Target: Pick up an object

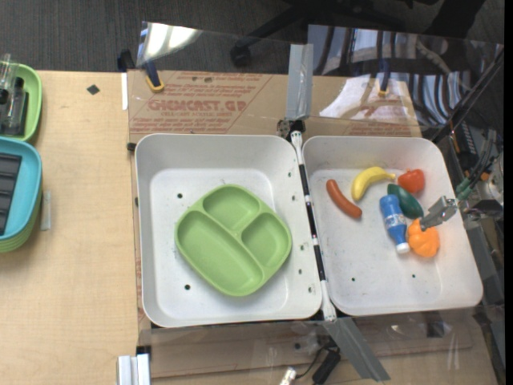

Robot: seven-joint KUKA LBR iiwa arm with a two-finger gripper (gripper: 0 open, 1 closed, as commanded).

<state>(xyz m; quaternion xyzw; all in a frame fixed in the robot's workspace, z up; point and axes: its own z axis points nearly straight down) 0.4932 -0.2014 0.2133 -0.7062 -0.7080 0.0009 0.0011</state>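
Observation:
The right bin (377,283) holds a small cluster of toy food near its right side. A yellow banana (369,180) lies by a red pepper (411,180) and a dark green piece (406,202). A blue bottle (393,221) lies lengthwise, and an orange fruit (424,241) sits beside it. A red-brown sausage (343,198) rests apart to the left. My gripper (438,213) reaches in from the right edge, low over the orange fruit and just right of the green piece. I see nothing held in it.
The left bin (160,279) carries a green divided plate (232,239). A ridge where the two bin walls meet (309,223) separates them. Cardboard (208,103) lies behind the bins. Green and blue trays (16,175) sit at the far left of the bench.

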